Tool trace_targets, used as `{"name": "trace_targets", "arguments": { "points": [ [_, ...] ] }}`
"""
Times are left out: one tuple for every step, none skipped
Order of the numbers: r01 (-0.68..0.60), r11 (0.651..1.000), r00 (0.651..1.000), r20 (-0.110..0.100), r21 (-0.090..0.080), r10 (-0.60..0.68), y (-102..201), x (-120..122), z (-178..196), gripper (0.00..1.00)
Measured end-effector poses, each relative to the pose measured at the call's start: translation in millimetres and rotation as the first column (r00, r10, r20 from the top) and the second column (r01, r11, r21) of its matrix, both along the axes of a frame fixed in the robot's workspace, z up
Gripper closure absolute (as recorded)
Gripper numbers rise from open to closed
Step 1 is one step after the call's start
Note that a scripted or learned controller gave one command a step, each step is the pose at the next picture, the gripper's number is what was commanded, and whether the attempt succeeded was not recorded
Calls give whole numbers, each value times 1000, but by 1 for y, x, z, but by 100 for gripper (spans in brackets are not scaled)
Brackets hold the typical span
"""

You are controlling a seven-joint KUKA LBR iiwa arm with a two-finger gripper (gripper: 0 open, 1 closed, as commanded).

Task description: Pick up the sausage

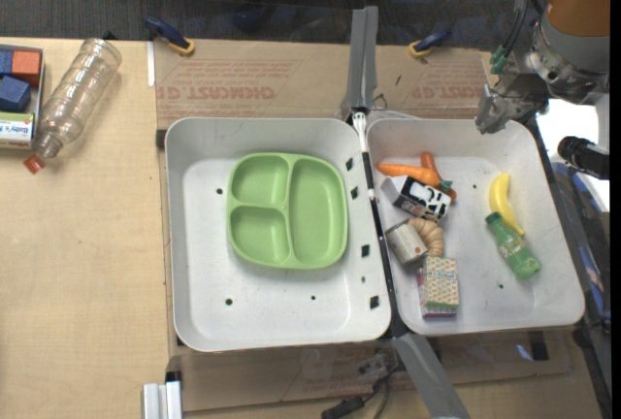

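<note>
You've got the tan, lumpy sausage [428,235] mid right white bin [558,213], wedged btwn a grey metal-look block [405,243], a black-white toy car [424,200] & a patterned card box [440,286]. Gripper [497,109] hangs over the bin's far rim, well apart; can't tell its jaw state. Risk: fingers snag neighbours or slip off the rounded, smooth-looking skin.

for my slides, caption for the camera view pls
Gripper hovers over the right bin's far corner, apart from the sausage.
</note>
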State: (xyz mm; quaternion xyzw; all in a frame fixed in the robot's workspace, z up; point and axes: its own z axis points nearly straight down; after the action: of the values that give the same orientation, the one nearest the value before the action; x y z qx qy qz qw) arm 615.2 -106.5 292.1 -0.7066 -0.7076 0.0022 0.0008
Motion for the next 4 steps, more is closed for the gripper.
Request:
{"name": "trace_targets", "arguments": {
  "points": [
    [6, 1000, 1000, 4, 0, -6, 27, 44, 139, 100],
    [27, 1000, 1000, 3, 0, -27, 65, 44, 149, 100],
    [140, 990, 990, 2, 0, -140, 30, 44, 148, 100],
    [245, 970, 970, 2, -1, -245, 8, 44, 148, 100]
  ]
}}
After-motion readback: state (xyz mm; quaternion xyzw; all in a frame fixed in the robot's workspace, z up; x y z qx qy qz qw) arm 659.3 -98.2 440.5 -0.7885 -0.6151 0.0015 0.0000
